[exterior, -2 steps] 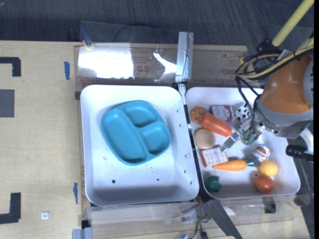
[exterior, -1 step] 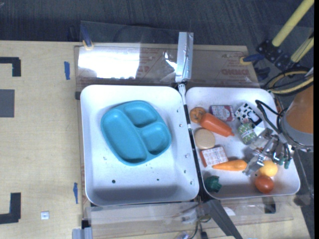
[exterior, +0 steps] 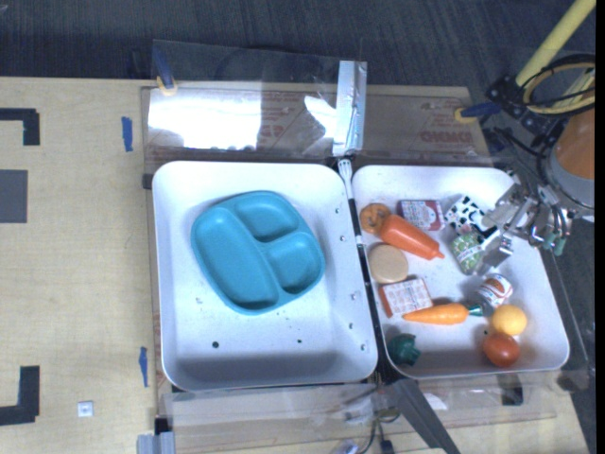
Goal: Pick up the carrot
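Carrot [exterior: 436,315] lies flat in right bin [exterior: 553,296], just below red-white packet [exterior: 406,297], left of yellow ball [exterior: 509,321]. Gripper [exterior: 503,236] hovers up-right of carrot, holding nothing; finger spread cannot be judged.

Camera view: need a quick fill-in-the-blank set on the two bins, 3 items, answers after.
1. The blue divided plate lies in the ____ bin of the view.
2. The yellow lemon sits just above the red ____.
3. The gripper hangs over the ____ bin, up and right of the carrot.

Missing words: left; tomato; right
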Robot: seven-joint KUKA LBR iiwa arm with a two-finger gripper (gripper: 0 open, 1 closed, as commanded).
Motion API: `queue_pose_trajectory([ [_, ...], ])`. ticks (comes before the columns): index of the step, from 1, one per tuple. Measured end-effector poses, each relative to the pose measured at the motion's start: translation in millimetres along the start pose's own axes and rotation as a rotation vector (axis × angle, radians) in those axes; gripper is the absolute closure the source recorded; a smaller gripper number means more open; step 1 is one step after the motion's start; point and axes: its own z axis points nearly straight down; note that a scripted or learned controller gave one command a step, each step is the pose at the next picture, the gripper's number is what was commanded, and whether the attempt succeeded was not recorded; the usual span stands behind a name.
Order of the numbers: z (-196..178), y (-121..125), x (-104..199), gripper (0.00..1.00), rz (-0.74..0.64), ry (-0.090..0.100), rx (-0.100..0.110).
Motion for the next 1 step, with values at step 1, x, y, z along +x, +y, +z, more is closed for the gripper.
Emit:
queue_pose_trajectory([
  [1,55.3,8.5,64.3,0.0,-0.041,0.012,0.003],
])
